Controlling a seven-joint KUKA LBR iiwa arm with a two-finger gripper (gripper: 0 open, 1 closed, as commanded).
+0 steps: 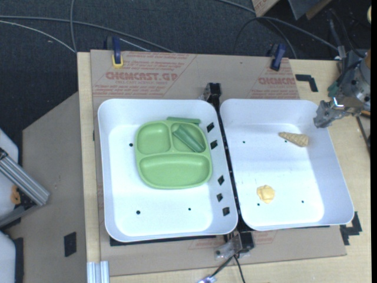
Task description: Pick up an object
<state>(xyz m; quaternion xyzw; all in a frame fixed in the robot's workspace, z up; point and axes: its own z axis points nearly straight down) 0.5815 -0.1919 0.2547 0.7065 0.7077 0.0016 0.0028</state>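
Bins sit side by side on a cardboard-covered bench, seen from above at a slant. In the left bin (118,211) lies a green divided plate (174,155), and a darker green piece (188,137) rests in its upper right compartment, slanting toward the divider. A row of small black clips (221,181) runs along the seam where the two bins meet. The right bin (330,193) holds two loose things, well apart from each other: a tan cone-shaped object (294,138) near the upper right of the floor, lying on its side with the narrow tip pointing left, and a small yellow lump (266,193) lower down, nearer the middle of the floor. The gripper (325,115) comes in from the right edge and hangs over the upper right rim of the right bin, just above and to the right of the cone, apart from it. Whether it is spread or pressed together I cannot tell at this size; nothing can be made out in its grasp. Two blue clamps (118,53) pin the cardboard at the far edge of the bench, and cables trail across the dark floor beyond.
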